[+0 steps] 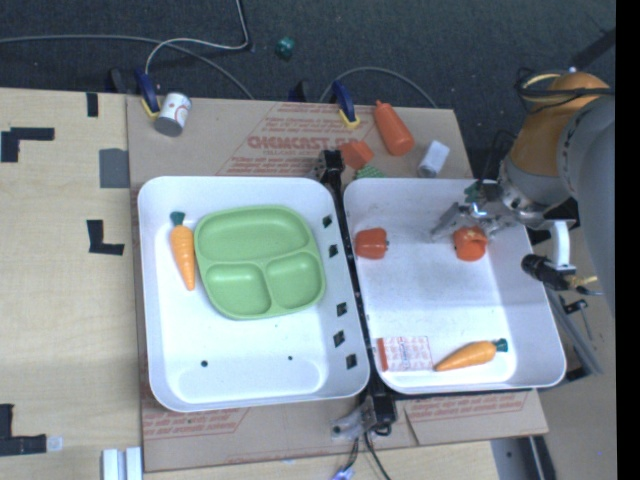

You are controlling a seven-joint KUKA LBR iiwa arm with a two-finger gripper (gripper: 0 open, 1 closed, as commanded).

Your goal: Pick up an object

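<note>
Overhead view of the right bin as landmark. The arm is reaching in across the bin's far right corner, and its gripper is hanging low over the bin's far right quarter, metal fingers pointing leftward. A small round orange-red object is lying on the bin floor directly beneath and just nearward of the fingertips, touching or nearly touching them; it is roughly spherical, so no long axis is governing the approach. Whether the fingers are spread or pressed together cannot be told at this slant, and nothing is visibly pinched between them. A second red piece is sitting by the bin's left wall; a toy carrot is lying along its near edge, long axis running left–right, beside a printed card.
</note>
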